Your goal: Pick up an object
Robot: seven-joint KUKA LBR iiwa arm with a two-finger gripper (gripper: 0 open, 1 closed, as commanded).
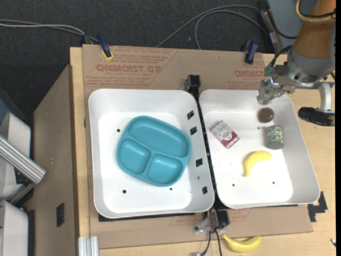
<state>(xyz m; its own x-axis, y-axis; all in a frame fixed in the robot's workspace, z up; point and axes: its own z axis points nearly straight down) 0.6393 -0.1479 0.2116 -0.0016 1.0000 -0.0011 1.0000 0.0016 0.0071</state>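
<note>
White right bin [298,188]; gripper [268,94] above brown disc [265,114].

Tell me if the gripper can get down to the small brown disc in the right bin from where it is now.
Probably yes. The gripper hangs just above the brown disc near the right bin's far edge, with nothing between them. The green can stands close beside the disc, which may crowd the approach.

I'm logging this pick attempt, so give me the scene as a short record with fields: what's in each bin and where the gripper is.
left bin: blue divided tray
right bin: banana, small red-and-white packet, green can, brown round object
gripper: over the right bin's far edge, just above the brown round object
outside bins: second banana on the bench's near edge
</note>
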